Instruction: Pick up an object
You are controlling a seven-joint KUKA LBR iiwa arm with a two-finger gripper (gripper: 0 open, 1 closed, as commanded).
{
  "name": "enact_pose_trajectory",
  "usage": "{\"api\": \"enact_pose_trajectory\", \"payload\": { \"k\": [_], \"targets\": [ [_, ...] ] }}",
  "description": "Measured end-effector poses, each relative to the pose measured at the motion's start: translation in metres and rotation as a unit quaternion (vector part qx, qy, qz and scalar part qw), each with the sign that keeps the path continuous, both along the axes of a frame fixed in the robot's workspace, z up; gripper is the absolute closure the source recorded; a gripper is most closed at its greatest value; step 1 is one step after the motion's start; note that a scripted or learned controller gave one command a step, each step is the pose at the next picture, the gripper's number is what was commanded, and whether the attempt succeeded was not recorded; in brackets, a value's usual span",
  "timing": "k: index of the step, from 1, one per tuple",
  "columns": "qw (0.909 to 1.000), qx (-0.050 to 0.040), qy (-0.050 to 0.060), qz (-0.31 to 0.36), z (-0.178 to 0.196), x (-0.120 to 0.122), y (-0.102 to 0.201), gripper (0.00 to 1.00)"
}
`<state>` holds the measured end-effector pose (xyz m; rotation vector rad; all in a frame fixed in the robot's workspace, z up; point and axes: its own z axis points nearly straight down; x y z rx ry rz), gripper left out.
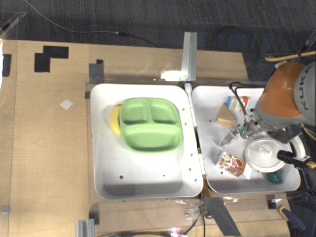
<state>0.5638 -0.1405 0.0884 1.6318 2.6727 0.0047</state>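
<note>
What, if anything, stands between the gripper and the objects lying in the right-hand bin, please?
Nothing visible does. The gripper hangs low inside the right bin, with the tan wedge just behind it and the printed packet just in front, both lying uncovered on the bin floor.

A green divided tray (149,124) lies flat in the left bin, covering most of a yellow piece (114,121) at its left edge. In the right bin lie a tan wedge (226,116), a small printed packet (232,164) and a colourful box (234,103), apart from one another.
</note>
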Motion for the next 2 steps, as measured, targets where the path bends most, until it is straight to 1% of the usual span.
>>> {"api": "enact_pose_trajectory", "payload": {
  "k": [1,2],
  "targets": [
    [0.9870,0.0025,0.002,-0.161,0.033,0.008,0.033,0.00],
    [0.9935,0.0017,0.001,-0.114,-0.002,0.081,0.000,0.00]
  ]
}}
